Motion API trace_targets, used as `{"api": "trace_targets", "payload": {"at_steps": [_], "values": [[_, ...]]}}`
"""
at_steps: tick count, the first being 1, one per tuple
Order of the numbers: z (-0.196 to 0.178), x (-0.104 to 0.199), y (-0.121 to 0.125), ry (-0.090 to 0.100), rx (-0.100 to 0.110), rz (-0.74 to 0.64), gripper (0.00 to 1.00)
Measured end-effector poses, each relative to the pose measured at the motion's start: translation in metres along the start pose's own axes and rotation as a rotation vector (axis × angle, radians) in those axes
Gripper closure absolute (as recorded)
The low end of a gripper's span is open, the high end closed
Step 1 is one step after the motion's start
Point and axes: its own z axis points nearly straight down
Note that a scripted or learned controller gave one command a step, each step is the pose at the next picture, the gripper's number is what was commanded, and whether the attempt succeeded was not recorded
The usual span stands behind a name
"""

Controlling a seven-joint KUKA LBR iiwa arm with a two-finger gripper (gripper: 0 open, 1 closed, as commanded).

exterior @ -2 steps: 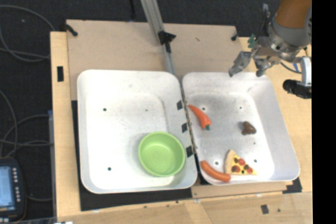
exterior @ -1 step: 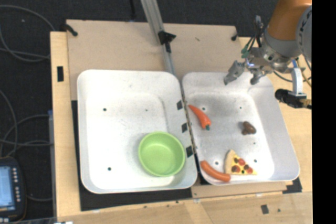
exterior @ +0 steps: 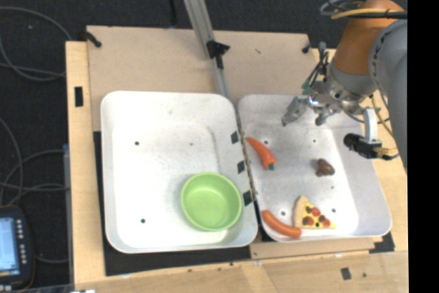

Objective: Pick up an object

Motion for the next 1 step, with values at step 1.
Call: {"api": "trace_targets", "payload": {"at_steps": [1], "values": [[-0.0160,-0.0008,0.0025,-0.001,-0.010,-0.001,1.00]]}}
